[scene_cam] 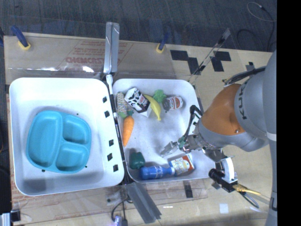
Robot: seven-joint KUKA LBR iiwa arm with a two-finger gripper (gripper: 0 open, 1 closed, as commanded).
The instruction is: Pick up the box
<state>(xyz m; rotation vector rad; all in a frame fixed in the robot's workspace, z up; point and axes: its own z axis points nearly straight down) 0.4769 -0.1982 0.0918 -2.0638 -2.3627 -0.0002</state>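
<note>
The box (137, 100) is a small carton with a black-and-white cow-patch print, lying tilted near the far left corner of the right bin (188, 89). Nothing grips it. Its left side sits just beside a pale corn cob (121, 104) with a bumpy surface. A curved yellow banana (155, 107) touches its right edge.

Past the banana lies a knobbly green vegetable (160, 95), and next to that a small round jar (174, 102) with a red-and-white label lies on its side. Below the corn, a tapered orange carrot (127, 130) lies along the bin's left wall. Near the bin's near left corner sits a dark green rounded lump (137, 160). Beside it, along the near wall, a glossy blue bottle (155, 172) lies on its side, and a red-labelled packet (182, 164) rests at its right end.

The gripper (170, 147) is metal, low over the bin's white floor right of centre, well apart from the box. Its fingers look slightly apart with nothing between them. The grey arm with its orange band (225, 115) reaches in from the right.

The left bin (19, 98) is shallow, white, with rounded corners. It holds a smooth turquoise plate (58, 141) split into three compartments.
</note>
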